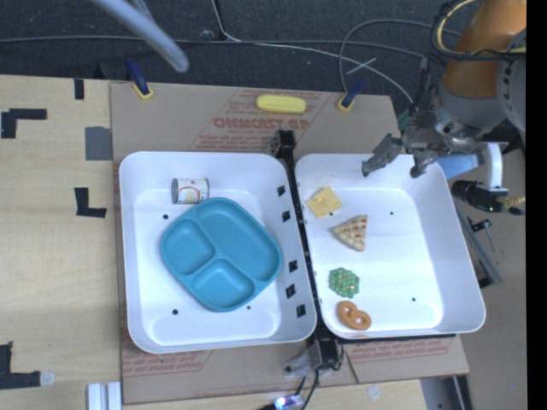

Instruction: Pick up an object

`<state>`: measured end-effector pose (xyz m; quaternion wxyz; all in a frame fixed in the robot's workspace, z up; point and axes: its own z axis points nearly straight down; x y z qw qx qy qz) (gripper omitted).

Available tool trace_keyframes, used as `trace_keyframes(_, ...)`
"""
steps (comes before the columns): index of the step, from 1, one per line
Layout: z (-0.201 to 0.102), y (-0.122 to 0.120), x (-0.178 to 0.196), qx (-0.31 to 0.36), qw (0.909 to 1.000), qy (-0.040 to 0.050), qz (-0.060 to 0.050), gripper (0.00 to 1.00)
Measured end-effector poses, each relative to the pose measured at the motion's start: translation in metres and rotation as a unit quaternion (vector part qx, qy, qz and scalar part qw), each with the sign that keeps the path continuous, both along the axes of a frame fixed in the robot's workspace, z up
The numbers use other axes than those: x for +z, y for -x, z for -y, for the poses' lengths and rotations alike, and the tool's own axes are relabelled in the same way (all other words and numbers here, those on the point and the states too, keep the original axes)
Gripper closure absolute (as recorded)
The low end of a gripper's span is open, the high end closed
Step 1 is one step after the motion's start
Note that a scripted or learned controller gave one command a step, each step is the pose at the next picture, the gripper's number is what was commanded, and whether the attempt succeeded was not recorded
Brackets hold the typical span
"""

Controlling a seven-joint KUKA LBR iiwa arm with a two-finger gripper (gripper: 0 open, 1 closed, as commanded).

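In the camera view, two shallow white plastic bins stand side by side on a brown cardboard sheet [239,126] that covers the bench. The left bin [137,229] holds a blue plastic plate with three compartments [220,253], and just beside its upper left edge lies a small white can with an orange label [190,190], resting on its side.

The right bin [427,254] holds four small toy foods in its left part. A yellow cheese-like square block [323,202] is nearest to the top. Just below it lies a tan triangular pizza-like slice [351,231]. Further down is a round green bumpy piece [344,281], and near it, toward the bottom edge, a brown pretzel-shaped piece [353,316].

The grey arm with the orange band [487,41] comes in from the right. Its two-finger gripper [400,161] is above the top rim of the right bin, well apart from the foods. The two dark fingers [377,158] are spread wide, and nothing is between them (no object is grasped).

A yellow oblong piece [280,103] lies on the cardboard above the bins, between two clamps with blue handles.
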<state>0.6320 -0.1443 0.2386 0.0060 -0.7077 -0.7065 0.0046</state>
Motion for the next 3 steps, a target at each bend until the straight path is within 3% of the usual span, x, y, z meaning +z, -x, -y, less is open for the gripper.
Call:
trace_keyframes(1,-0.001,-0.002,0.009,0.002,1.0,0.0009,0.007,0.0)
trace_keyframes(3,0.007,0.003,-0.098,0.001,1.0,0.0013,0.004,0.0)
